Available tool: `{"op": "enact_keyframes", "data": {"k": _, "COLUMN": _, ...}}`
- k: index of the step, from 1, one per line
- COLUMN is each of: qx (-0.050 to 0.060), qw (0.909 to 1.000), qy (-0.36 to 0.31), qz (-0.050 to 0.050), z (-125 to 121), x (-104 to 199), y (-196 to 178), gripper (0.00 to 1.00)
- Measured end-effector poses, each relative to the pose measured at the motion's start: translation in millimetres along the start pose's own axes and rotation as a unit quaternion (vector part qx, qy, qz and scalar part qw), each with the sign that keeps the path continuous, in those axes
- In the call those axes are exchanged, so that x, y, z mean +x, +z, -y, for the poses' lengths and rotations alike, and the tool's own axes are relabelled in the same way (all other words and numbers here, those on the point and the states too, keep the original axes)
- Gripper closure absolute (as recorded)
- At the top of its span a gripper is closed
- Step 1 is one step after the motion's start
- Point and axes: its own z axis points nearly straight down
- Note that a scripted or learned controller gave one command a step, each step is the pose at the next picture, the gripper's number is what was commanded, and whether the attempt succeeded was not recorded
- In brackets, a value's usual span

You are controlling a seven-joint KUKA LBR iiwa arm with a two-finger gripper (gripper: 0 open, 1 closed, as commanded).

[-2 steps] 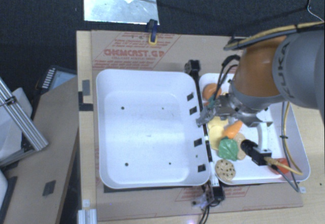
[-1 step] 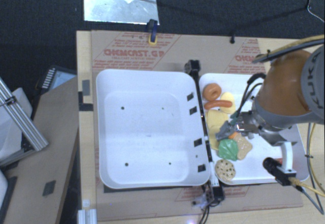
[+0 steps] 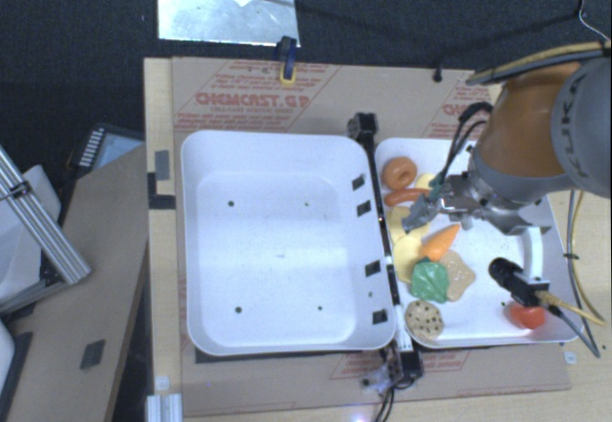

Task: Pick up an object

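Note:
The right bin (image 3: 478, 320) holds several toy foods. An orange donut (image 3: 399, 170) lies at its far left, with a red sausage (image 3: 405, 197) just in front of it. Nearer lie a yellow piece (image 3: 405, 255), an orange carrot (image 3: 441, 240), a green leafy piece (image 3: 430, 281), a tan toast slice (image 3: 459, 277), a speckled cookie (image 3: 424, 318) and a red tomato (image 3: 526, 317). My gripper (image 3: 419, 213) hangs low over the bin's left side, between the sausage and the carrot. I see nothing held in it.
The left white bin (image 3: 206, 162) lies beside the right one, with a black clip strip (image 3: 373, 219) along the shared wall. The grey and orange arm (image 3: 535, 138) covers the right bin's far right part.

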Motion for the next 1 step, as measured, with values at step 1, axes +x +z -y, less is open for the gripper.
{"op": "enact_keyframes", "data": {"k": 1, "qx": 0.003, "qw": 1.0000, "qy": 0.004, "qz": 0.000, "z": -30.2, "x": -64.0, "y": 69.2, "gripper": 0.00}}
